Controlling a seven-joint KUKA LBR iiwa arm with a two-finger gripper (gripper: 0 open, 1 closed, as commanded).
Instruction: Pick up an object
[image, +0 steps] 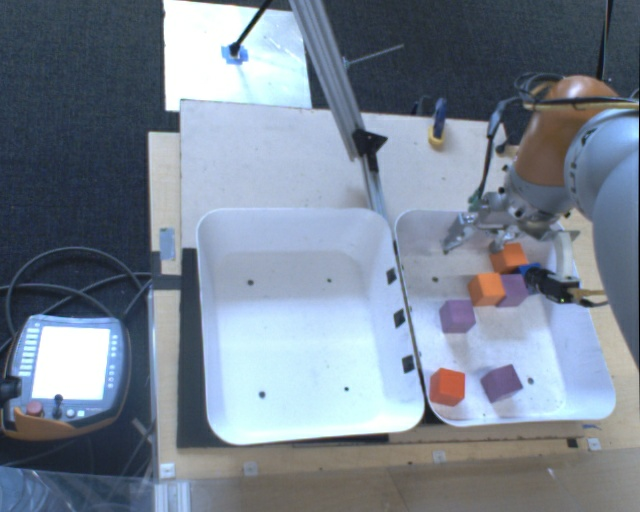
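the hand (487, 228) hovers over the far end of the right bin (590, 385); whether it is spread or pinching, i cannot tell. this looks like the approach step. an orange cube (509, 257) sits just beside it, crowded by another orange cube (487, 289) and a purple cube (514, 290). the next move calls for a clean descent between these neighbours.

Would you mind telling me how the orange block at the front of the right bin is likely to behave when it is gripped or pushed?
The orange block looks like a solid cube with flat faces, so it should probably stay stiff and slide, not roll. It seems small, so likely light. It sits close to the right bin's left wall, which may hinder the end effector.
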